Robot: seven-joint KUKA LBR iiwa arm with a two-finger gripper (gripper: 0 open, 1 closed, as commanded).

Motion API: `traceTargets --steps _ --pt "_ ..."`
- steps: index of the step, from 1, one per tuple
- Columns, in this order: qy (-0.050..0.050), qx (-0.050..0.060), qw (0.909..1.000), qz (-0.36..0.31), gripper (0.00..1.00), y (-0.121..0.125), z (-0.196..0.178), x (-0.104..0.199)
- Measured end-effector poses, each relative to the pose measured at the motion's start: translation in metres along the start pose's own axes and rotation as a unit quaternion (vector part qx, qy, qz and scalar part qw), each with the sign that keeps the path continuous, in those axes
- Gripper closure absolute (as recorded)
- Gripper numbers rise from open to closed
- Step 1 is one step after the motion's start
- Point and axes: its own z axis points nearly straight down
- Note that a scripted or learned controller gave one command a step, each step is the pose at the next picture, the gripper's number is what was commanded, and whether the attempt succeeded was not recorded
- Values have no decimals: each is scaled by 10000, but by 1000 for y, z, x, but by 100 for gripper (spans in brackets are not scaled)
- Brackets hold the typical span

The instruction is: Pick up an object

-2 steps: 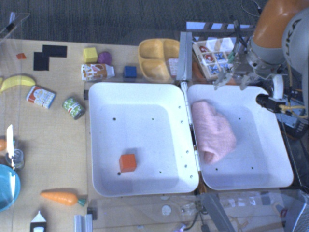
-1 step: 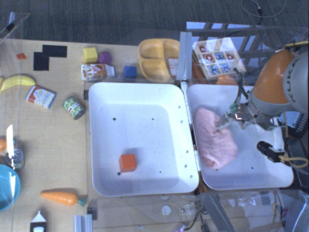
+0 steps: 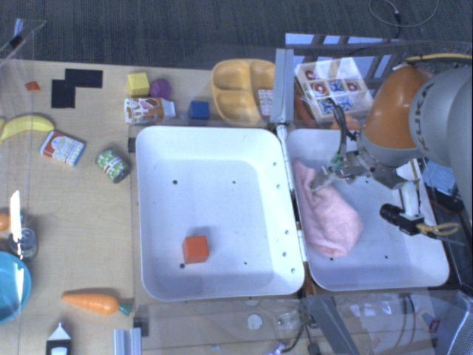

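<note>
hovered gripper (image 3: 323, 180) at top edge of pink cloth (image 3: 327, 214) in right bin (image 3: 414, 272). couldn't tell jaw state. risked snagging just a loose fold, slipping free.

The grey arm with its orange band (image 3: 414, 117) runs off the view's right edge and hides the far right corner of the right white bin (image 3: 384, 268); the two-finger gripper (image 3: 325, 180) is too small and blurred to read; the yellow banana (image 3: 26, 126) and round blue plate (image 3: 13, 285) are cut by the left edge; print on the small white carton (image 3: 62, 149) is illegible; the near bench edge shows blurred clutter.
</note>
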Motion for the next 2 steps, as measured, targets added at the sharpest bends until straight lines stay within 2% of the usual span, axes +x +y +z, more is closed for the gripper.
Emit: traceTargets --steps 1,2 --pt "22 57 10000 -49 0 -58 -13 -6" --pt "13 20 9980 637 0 -9 1 1"
